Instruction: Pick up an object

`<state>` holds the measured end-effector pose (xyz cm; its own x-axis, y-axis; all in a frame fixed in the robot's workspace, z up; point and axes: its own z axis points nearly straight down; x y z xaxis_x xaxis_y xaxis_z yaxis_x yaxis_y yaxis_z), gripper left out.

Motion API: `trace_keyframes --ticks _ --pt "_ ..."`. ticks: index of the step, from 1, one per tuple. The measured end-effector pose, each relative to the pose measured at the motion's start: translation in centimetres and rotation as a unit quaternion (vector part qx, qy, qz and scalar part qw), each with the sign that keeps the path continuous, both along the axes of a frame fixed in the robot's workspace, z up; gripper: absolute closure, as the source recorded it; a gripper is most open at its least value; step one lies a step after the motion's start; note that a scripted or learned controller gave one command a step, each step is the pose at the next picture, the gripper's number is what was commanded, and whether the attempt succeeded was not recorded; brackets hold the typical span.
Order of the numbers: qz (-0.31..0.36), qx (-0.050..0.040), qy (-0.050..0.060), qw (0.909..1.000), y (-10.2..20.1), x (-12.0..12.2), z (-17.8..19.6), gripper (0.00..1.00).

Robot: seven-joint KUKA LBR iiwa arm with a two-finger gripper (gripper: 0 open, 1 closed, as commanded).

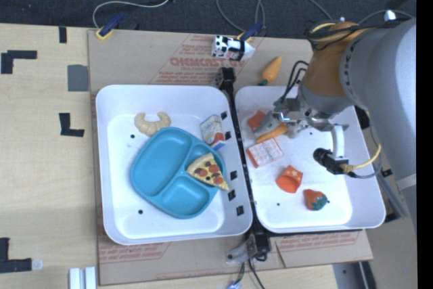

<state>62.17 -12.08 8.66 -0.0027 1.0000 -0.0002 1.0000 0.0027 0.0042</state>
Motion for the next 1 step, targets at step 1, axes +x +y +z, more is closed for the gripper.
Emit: trace_keyframes --ticks 1 --pt "0.0 -0.0001 0.001 1.0 1.69 4.73 -0.13 0.0"
